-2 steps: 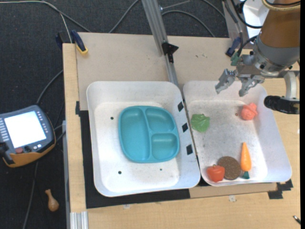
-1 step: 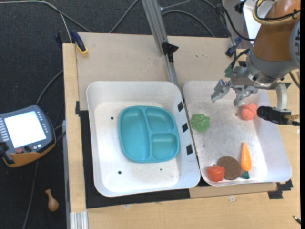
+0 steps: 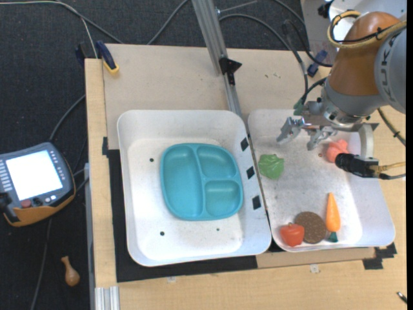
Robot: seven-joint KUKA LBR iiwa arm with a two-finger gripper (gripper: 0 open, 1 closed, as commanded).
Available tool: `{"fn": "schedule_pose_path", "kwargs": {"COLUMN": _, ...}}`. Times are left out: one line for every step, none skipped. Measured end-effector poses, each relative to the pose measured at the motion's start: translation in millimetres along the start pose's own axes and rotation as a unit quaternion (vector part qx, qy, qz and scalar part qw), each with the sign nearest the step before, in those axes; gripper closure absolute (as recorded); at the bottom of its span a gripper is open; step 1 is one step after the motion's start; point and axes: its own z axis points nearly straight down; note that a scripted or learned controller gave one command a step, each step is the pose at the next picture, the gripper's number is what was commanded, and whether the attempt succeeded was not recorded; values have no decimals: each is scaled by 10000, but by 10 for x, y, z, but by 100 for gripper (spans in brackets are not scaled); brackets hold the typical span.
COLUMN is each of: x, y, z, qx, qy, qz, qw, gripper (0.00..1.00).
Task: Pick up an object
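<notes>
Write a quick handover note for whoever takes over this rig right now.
Gripper: open, holding nothing, over the back of the right bin.
Right bin: green item near the left wall, pink item beside the gripper, carrot, brown disc and red item at the front.
Left bin: teal tray.
Done: nothing picked yet.
Left: pick an object; the pink one looks nearest.

I see a tan wooden surface (image 3: 168, 82) on dark carpet (image 3: 39, 76), cables (image 3: 58, 11) trailing upper left, a handheld screen (image 3: 32, 183) at left.
</notes>
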Motion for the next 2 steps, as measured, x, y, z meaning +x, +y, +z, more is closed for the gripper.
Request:
{"fn": "schedule_pose_path", "kwargs": {"x": 21, "y": 17, "z": 426, "qx": 2, "qy": 1, "qz": 0, "qw": 10000, "gripper": 0}}
{"fn": "schedule_pose_path", "kwargs": {"x": 24, "y": 36, "z": 284, "qx": -35, "qy": 1, "qz": -2, "qw": 10000, "gripper": 100}}
